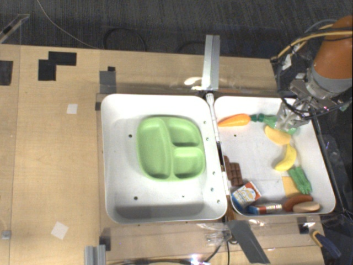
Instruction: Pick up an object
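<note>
**Two bins, one tray, a scatter of toy food**

Spanning the middle of the bench point(49, 164), two shallow white bins sit side by side, their inner walls touching. The left bin point(118, 197) is the fuller-looking for one big thing: a green divided tray point(169, 147) lying flat at its centre, one long compartment on the left, two smaller ones on the right.

The right bin point(242, 148) holds many small items. At its far edge lies a carrot point(234, 120), orange with a green top pointing right. Right of it are two yellow banana-like pieces, one far point(276, 135) and one nearer point(286, 158). Nearer again sits a green vegetable piece point(299, 178) beside a yellow block point(289, 185). Against the left wall lies a chocolate bar point(234, 173). Along the near wall are a small printed carton point(246, 194), a tube-like item point(267, 208) and a brown-and-tan piece point(300, 204).

The arm point(333, 59) comes in at the far right corner. Its gripper point(289, 121) hangs over the far right of the right bin, just by the far yellow piece; whether the fingers are apart or together cannot be told, and nothing is seen held.
</note>
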{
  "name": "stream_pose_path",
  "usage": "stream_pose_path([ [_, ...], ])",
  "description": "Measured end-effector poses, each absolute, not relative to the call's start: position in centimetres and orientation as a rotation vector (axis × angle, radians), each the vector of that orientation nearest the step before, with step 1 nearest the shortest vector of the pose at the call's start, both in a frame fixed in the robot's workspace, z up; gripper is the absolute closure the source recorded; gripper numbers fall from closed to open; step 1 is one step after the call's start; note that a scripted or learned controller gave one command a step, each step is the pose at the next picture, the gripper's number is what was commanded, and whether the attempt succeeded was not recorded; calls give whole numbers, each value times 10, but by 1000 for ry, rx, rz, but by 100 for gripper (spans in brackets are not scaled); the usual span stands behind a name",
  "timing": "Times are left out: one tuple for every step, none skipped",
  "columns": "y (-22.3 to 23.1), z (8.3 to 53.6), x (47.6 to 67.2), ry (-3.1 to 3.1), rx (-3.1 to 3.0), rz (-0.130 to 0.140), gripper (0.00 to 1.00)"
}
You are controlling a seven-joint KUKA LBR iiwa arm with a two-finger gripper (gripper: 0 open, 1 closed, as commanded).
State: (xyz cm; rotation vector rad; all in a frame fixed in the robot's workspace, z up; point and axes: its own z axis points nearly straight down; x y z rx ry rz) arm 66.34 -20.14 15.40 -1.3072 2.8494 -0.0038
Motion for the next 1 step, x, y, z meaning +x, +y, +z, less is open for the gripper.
stream_pose_path([
  [-199,156,665,2845,-1309,-6,0],
])
